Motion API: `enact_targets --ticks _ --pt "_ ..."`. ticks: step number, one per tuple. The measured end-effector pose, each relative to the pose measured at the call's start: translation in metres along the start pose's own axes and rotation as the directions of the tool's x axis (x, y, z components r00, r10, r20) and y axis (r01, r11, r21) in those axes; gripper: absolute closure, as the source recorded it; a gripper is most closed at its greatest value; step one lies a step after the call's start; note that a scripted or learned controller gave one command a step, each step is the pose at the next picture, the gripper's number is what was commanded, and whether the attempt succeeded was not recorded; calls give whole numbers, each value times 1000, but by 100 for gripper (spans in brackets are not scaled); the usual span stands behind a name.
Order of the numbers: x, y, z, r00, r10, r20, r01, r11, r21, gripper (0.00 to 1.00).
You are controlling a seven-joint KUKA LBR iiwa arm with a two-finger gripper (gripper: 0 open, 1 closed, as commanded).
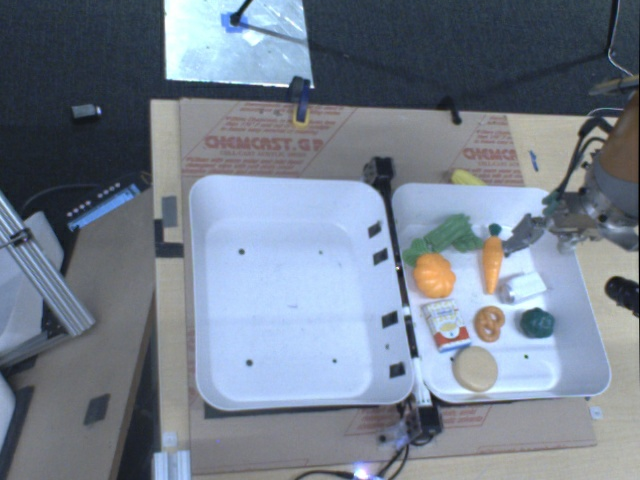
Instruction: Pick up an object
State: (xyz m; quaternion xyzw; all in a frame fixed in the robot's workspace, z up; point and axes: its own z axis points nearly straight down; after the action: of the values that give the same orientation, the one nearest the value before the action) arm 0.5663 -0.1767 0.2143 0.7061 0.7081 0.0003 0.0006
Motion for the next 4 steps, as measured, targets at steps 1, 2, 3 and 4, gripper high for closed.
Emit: enact_targets --ticks 1,2,3,4 --pt "98 13 109 1000 -9 -7 9 1000 0 0" --pt "90 15 91 1000 -2 0 2 1000 -9 100" --pt "174 84 25 1000 -11 -3 11 1000 -12 100" --pt "241 79 -47 1000 -9 -4 9 1000 -9 100"
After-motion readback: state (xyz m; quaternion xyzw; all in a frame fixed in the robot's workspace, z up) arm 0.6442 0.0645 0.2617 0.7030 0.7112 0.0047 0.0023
